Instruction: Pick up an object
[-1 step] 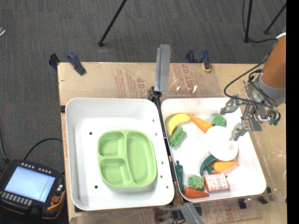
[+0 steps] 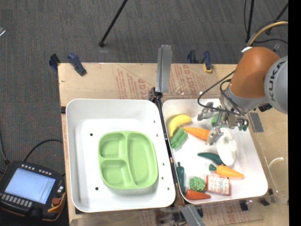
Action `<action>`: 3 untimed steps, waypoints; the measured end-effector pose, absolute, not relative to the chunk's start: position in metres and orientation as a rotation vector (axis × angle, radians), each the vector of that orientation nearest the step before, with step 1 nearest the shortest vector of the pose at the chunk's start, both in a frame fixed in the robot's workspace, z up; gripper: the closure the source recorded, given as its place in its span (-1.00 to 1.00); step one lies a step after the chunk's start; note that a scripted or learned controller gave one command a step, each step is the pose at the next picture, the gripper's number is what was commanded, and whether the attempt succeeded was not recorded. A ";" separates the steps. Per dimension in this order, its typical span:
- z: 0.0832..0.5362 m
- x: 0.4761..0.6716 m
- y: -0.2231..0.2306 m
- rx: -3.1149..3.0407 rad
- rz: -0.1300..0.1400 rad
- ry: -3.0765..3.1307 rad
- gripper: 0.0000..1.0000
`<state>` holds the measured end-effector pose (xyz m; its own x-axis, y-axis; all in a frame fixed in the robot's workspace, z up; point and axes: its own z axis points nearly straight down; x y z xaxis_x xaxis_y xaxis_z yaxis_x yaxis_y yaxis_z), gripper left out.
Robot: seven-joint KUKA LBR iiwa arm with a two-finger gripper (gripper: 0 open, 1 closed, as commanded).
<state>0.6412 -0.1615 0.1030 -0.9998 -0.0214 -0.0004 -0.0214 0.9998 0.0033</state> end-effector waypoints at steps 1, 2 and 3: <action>0.087 0.597 -0.097 0.019 0.006 3.143 -1.00; 0.089 0.633 -0.084 -0.127 -0.002 3.138 -1.00; 0.100 0.635 -0.081 -0.135 0.000 3.132 1.00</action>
<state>0.6346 -0.0813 0.1002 -0.9963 -0.0861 -0.0064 -0.0861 0.9963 -0.0005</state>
